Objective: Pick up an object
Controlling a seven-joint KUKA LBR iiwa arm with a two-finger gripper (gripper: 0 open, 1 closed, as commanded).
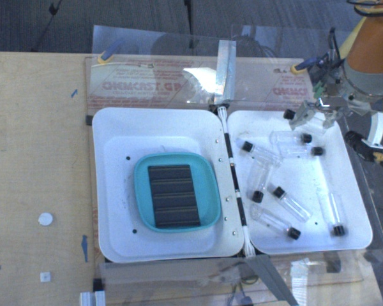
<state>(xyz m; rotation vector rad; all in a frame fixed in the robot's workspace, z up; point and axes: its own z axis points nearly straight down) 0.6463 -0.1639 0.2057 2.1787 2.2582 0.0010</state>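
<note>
Tool poised over the right bin near its 1 o'clock corner, at the far rim; cannot tell how its grasp stands, metal parts too small and cluttered to read; nothing visibly carried. Task's things close by: clear vials with black caps scattered across the right bin floor, several lying crosswise and some touching one another around the centre and toward 11 o'clock. Left bin holding a teal tray with a dark ribbed insert; well apart from the arm, probably not the target now.

Step in hand, by judgement: choosing and descending on a vial. To do it well: favour a vial lying alone; the one at 4 o'clock near the right wall or the one at 6 o'clock looks clear of neighbours; nearest pile, just below the tool, looks tangled and likely to roll or slip. Align the grasp across the vial's narrow axis, not along its length; come straight down over mid-body rather than over the cap; close gently, since smooth round plastic or glass may squirt out sideways; lift slowly and check for a vial actually caught before moving off; keep away from the bin wall to avoid a collision.
</note>
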